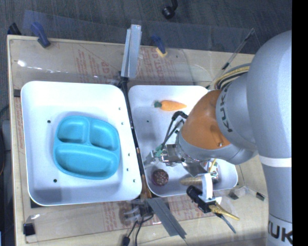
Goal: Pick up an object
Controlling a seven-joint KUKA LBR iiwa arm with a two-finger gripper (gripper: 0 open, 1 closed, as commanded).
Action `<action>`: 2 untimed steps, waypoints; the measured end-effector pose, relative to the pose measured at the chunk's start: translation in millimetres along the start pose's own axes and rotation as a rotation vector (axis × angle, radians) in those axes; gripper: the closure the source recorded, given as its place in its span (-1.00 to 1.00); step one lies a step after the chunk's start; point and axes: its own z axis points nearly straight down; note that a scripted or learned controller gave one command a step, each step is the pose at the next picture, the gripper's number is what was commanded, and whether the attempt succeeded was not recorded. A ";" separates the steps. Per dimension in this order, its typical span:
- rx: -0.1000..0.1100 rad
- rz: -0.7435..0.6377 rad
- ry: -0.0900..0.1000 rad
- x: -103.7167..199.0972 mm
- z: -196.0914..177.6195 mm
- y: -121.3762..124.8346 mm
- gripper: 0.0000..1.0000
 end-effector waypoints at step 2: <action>-0.008 0.003 -0.006 2.9 -1.8 1.8 -1.00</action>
